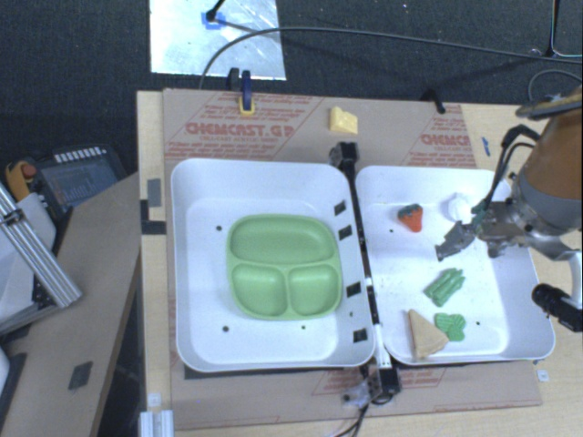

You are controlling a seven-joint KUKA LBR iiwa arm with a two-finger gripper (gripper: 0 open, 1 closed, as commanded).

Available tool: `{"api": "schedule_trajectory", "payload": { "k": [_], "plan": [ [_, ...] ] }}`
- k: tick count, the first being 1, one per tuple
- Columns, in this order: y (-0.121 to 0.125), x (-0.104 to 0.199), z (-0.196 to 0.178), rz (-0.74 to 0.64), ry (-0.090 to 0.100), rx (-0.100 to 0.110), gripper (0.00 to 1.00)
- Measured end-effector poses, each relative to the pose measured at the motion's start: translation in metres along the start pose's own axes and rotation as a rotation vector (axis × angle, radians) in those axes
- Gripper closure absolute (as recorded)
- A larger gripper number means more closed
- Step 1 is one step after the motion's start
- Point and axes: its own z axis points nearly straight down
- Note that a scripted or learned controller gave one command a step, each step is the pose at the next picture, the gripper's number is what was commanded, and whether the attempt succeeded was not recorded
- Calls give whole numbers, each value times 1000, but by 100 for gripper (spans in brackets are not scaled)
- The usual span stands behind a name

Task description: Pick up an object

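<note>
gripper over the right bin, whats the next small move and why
Probably a short drop toward the green toy. The gripper sits just above it in the right bin with nothing between its fingers, and that toy lies nearer than the strawberry or the tan wedge.

A bench (pixel 301 121) covered in brown protective sheeting printed with red lettering carries two shallow white bins side by side. The left bin (pixel 196 198) and the right bin (pixel 519 326) touch along a dark central seam. A small yellow wedge-shaped block (pixel 343 120) lies on the sheeting just behind the bins, near the seam. A blue and yellow clamp (pixel 245 92) grips the bench's far edge.
</note>
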Motion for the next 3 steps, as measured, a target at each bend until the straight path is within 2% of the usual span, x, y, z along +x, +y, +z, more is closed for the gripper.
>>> {"api": "schedule_trajectory", "payload": {
  "k": [1,2,3],
  "plan": [
    [2,0,-5,-2,-2,-11,0],
    [-3,6,40,-1,-1,-7,0],
    [-8,7,101,0,-1,-6,0]
  ]
}}
